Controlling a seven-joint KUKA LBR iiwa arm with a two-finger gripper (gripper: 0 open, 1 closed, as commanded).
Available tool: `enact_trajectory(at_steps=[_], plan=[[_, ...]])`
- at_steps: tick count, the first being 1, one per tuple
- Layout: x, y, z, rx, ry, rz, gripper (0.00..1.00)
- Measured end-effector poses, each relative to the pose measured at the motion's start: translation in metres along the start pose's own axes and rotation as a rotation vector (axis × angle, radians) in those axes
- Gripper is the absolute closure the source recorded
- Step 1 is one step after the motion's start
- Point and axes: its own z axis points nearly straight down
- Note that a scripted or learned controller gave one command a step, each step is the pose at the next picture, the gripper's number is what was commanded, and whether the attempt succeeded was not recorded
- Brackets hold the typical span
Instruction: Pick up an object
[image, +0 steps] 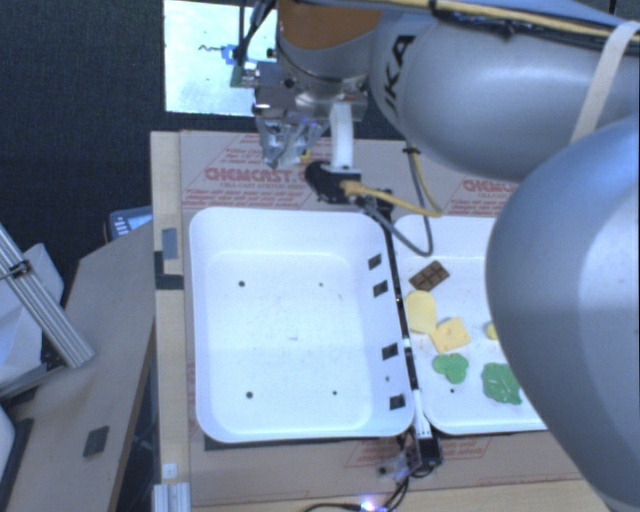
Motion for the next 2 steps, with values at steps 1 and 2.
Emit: enact_trajectory(at_steps=[1, 2], plan=[[0.0, -0.002, -0.192, -0.032, 0.01, -0.006, 1.0], [0.0, 0.0, -0.084, -0.004, 0.001, 0.0, 1.0]])
